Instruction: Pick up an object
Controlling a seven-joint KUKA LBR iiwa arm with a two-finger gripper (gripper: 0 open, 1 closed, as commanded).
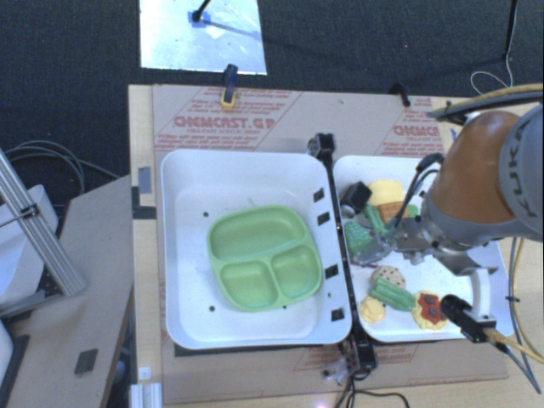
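My gripper (393,243) reaches into the right bin (493,253) from the right, low over the toys in its left half. Beside its tip lie a green leafy toy (360,238) and a teal-green piece (377,219). Just below it sits a speckled cookie (388,275), with a green pickle (393,296) under that. A yellow toy (387,192) and a black object (355,196) lie at the bin's upper left. The arm's body hides part of the bin's middle.
A small yellow piece (371,310) and a red-and-yellow pizza slice (428,308) lie near the right bin's front edge. The left bin (195,185) holds a green divided plate (263,257). A black-clipped divider wall (333,228) separates the bins.
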